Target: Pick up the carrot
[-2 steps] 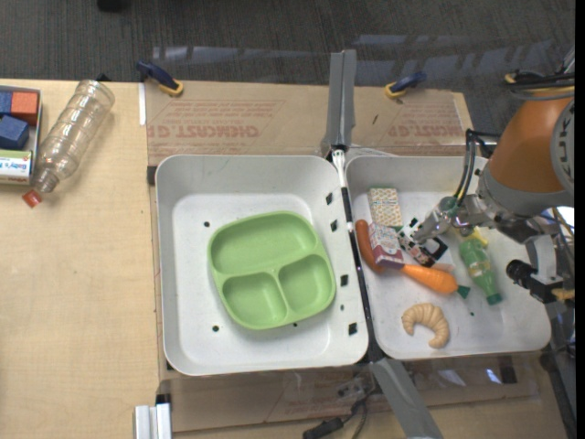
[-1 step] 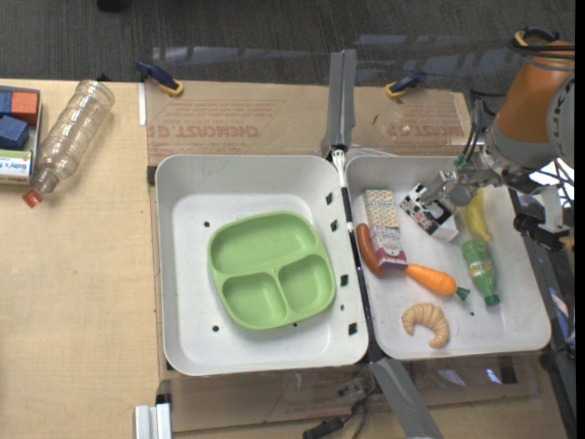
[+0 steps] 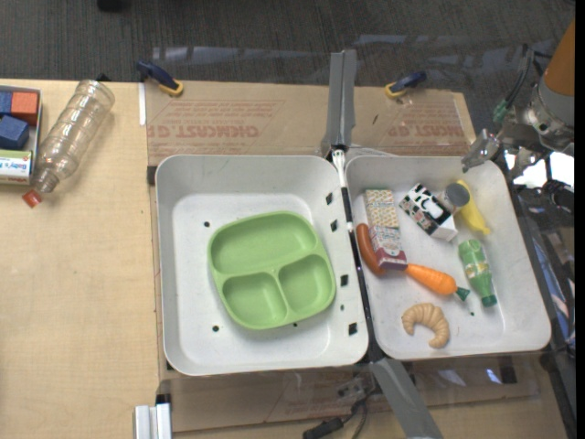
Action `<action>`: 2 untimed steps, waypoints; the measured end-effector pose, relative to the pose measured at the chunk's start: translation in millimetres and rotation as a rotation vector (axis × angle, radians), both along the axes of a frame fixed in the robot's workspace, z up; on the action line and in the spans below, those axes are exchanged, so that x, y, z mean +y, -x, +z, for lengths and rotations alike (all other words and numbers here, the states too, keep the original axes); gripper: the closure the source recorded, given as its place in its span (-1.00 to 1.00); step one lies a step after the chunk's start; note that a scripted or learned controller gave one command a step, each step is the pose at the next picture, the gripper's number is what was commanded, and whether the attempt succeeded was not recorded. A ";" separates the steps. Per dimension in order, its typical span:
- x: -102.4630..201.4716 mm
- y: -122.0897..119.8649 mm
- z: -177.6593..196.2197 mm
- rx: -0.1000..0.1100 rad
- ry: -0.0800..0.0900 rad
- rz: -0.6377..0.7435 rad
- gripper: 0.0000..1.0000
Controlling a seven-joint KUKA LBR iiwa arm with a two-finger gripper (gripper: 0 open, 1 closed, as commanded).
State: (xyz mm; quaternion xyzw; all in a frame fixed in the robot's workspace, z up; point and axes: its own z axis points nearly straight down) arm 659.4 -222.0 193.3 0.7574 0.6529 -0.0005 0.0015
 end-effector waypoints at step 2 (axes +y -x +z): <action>27.2 0.3 10.5 0.001 -0.001 -0.200 -1.00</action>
